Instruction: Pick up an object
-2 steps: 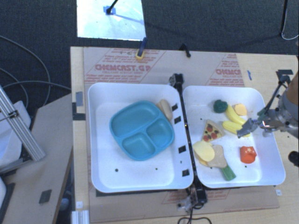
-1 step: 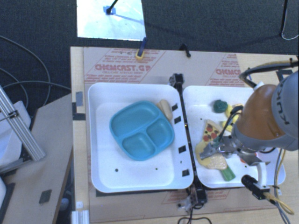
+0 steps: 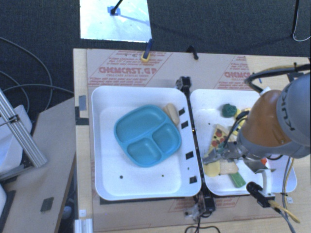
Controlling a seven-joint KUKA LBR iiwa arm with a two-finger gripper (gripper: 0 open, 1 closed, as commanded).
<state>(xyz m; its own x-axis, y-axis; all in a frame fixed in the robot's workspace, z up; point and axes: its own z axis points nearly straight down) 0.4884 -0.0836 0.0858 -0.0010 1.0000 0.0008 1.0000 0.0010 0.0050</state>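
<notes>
We cannot make out the end effector (image 3: 214,155) clearly: its tips blur into the yellow piece (image 3: 212,169) just below it. The arm (image 3: 277,123) above and to its right runs off the picture's edge and hides much of the right bin (image 3: 204,101). The tan object (image 3: 172,112), up and left, is partly tucked behind the blue tray (image 3: 146,135).

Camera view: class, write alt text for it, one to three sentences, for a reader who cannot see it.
A grey and orange arm reaches from the right into the right bin, its end effector low over small items: a yellow piece, a green piece, a patterned piece and a dark green lump. The left bin holds a blue tray with a tan item beside it.
</notes>
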